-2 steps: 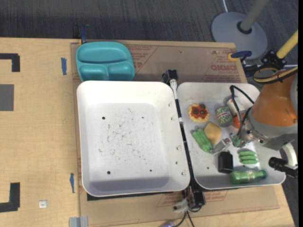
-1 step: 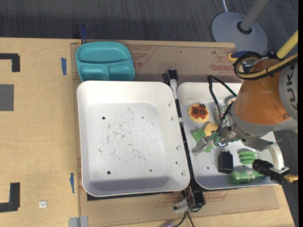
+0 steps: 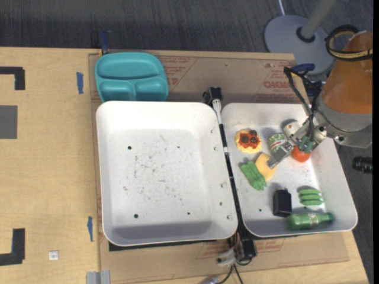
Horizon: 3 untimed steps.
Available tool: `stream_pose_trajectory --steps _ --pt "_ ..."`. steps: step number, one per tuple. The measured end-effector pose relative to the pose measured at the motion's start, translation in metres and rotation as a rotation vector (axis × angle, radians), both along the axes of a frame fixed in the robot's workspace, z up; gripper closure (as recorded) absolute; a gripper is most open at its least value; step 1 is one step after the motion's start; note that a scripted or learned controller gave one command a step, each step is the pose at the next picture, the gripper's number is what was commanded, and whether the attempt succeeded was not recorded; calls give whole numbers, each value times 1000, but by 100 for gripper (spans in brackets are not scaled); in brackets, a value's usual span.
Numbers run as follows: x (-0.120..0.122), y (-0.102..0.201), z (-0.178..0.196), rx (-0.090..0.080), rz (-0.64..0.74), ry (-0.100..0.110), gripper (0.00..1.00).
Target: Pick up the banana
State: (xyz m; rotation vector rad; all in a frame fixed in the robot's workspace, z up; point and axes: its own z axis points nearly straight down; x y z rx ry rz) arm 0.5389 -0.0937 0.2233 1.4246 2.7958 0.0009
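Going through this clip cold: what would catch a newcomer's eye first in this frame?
Probably the orange-banded arm reaching in from the right, its pincer low over the right bin. Next, the cluster of small toys there: a yellow banana-like piece beside a green leafy item, and a green bottle near the front rim. A teal divided tray sits behind the left bin.

Orange-banded grey arm (image 3: 349, 93), black cables, small metallic pincer (image 3: 296, 144)
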Motion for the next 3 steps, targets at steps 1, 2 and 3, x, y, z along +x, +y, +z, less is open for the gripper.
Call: stream_pose_trajectory --steps 1,2,3 --pt "-37 75 -39 2 59 3 0" --pt "-60 166 -39 2 166 5 0" --pt "-40 235 -136 3 107 -3 0"
